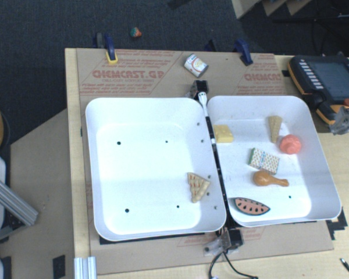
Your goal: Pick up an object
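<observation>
Lying in the left bin (104, 156), a pizza slice (198, 186).

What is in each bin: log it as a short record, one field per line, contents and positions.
left bin: one item, a tan waffle-like wedge, near its right wall
right bin: six items
yellow block: far left corner area, close to the divider
cone: far side, beside the pink ball
patterned square piece: centre
drumstick: just nearer than the patterned piece
watermelon slice: near edge
bench outside bins: small white box beyond the bins
</observation>
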Robot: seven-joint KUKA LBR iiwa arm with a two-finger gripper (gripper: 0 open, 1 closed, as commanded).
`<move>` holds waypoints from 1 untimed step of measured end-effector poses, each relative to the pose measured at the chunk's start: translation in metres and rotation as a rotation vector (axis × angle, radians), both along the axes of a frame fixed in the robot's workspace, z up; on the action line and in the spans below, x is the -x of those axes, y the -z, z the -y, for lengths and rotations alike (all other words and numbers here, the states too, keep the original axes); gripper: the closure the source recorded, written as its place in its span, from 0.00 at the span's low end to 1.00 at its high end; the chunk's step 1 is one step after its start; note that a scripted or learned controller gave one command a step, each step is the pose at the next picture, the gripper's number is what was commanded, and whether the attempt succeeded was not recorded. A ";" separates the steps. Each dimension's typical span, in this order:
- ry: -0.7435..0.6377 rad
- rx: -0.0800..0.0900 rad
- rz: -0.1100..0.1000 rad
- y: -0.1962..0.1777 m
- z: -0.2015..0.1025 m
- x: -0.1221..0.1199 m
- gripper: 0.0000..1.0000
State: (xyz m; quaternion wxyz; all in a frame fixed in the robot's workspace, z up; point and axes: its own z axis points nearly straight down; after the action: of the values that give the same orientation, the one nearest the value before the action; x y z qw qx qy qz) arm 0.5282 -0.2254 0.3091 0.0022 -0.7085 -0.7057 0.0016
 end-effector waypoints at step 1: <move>-0.012 -0.006 -0.005 0.097 -0.095 0.006 1.00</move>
State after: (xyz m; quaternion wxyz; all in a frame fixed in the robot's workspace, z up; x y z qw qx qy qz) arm 0.5218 -0.1301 0.2120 0.0062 -0.7041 -0.7100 0.0014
